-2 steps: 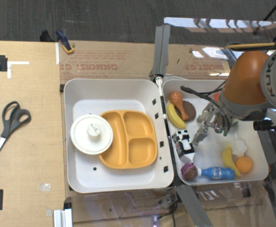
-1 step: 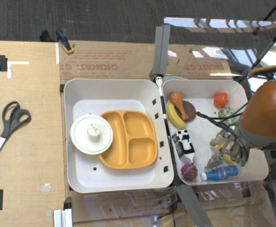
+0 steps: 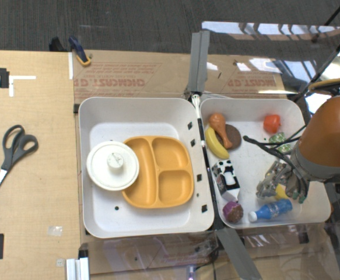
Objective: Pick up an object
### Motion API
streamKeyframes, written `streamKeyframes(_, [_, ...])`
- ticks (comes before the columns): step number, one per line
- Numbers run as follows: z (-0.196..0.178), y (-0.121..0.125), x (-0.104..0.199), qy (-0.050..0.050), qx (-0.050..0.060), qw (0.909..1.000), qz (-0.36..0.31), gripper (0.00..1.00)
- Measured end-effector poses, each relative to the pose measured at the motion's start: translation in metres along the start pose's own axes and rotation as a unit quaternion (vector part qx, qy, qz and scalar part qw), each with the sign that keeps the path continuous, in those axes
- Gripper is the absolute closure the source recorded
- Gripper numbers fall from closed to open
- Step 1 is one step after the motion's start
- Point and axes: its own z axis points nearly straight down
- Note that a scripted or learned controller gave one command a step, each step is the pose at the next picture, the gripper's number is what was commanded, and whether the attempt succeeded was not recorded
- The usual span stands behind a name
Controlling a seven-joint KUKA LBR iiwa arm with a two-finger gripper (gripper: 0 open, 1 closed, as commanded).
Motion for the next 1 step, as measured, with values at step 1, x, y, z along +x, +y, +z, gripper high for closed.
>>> streamKeyframes(1, [-0.1374,0.0686,0.0224,0.004,0.002,0.9997,0.024,1.00])
